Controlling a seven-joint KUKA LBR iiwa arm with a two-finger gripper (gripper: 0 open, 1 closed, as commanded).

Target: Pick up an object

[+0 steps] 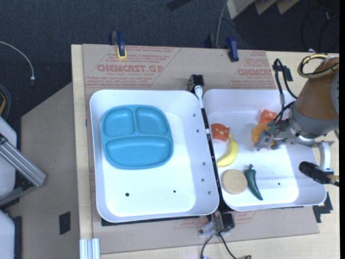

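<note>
My gripper [264, 138] is down in the right bin [285, 196], reaching in from the right on the grey arm with its orange band [319, 95]. An orange object [266, 117] lies right at the gripper's far-left side, touching or partly under it. A yellow banana [230, 151] lies left of the gripper, with a small red piece [219, 130] just above it. Nearer the front are a tan round disc [234, 181] and a dark green pepper [252, 182].
The left bin [161, 198] holds a blue divided plate [137, 136]. A black divider rail [206, 139] runs between the bins. Cables [281, 77] hang over the right bin's far corner. Bare white floor lies at the right bin's front right.
</note>
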